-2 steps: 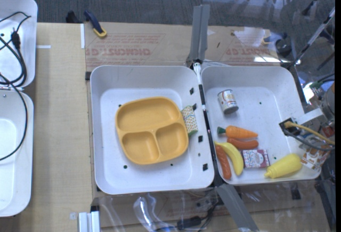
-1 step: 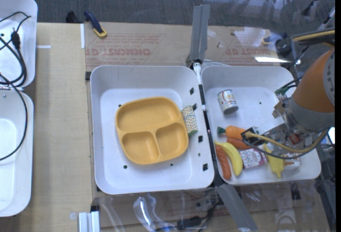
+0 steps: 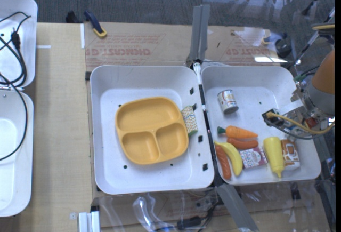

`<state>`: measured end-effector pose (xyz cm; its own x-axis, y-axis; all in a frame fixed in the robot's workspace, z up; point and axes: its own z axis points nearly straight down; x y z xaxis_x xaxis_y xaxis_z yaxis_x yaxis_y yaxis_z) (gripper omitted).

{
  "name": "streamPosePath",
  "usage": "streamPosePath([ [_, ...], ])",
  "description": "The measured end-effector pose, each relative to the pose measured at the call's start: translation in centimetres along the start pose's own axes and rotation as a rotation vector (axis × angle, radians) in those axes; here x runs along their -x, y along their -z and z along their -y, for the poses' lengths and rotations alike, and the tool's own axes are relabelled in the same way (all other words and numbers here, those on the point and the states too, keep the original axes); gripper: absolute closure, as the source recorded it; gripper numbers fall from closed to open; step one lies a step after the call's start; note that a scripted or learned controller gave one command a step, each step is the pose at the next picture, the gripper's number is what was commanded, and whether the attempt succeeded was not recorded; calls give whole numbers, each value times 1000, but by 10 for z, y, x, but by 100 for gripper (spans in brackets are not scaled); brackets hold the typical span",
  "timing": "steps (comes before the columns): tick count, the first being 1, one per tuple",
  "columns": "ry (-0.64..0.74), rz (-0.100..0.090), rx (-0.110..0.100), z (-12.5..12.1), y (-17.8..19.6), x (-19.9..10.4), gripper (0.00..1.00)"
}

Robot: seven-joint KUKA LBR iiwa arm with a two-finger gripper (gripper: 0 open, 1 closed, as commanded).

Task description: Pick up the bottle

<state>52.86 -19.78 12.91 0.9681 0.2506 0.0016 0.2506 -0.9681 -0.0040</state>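
Observation:
The bottle is yellow with a pointed cap and lies in the right bin near its front right corner. It rests between a small red-and-white carton and a brown-and-white box. My gripper hangs at the bin's right edge, behind and to the right of the bottle, and is clear of it. The orange band of the arm shows above it.
The right bin also holds a small can, a carrot, a sausage, a banana and a red pepper. In the left bin are a yellow divided plate and a small patterned packet.

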Motion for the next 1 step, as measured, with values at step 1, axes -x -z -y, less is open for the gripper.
streamPosePath([
  [1, -19, -55, 6, -3, -14, 28, 100],
])
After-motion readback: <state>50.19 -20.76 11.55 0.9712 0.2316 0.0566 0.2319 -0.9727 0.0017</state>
